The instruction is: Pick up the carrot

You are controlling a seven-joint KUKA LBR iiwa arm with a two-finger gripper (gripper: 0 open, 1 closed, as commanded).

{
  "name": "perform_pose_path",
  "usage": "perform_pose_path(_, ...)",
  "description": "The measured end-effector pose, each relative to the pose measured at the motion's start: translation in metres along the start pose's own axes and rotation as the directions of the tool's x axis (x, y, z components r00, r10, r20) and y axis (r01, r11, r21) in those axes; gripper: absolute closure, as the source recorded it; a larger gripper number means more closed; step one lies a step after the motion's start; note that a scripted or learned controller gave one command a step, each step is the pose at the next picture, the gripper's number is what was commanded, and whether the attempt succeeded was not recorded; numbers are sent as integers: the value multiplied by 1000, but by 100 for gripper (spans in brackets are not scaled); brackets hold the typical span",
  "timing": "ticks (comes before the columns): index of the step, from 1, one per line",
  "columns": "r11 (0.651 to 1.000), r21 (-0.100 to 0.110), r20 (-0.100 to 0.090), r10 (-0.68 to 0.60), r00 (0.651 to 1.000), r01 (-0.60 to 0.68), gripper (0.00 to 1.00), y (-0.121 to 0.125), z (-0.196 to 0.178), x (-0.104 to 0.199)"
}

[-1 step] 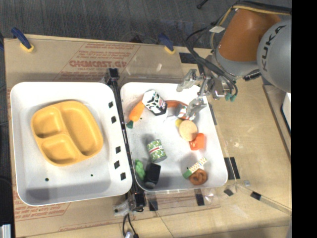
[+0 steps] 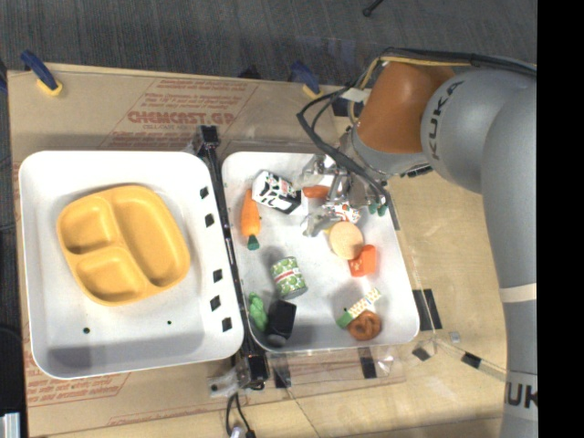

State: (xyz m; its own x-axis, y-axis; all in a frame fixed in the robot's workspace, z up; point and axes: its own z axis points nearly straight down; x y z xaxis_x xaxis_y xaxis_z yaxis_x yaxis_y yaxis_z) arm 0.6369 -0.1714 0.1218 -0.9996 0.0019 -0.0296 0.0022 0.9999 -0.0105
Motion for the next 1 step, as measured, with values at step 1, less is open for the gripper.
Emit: perform_pose_path(1,991,-1,10,-135,991,135,0,70,12,3)
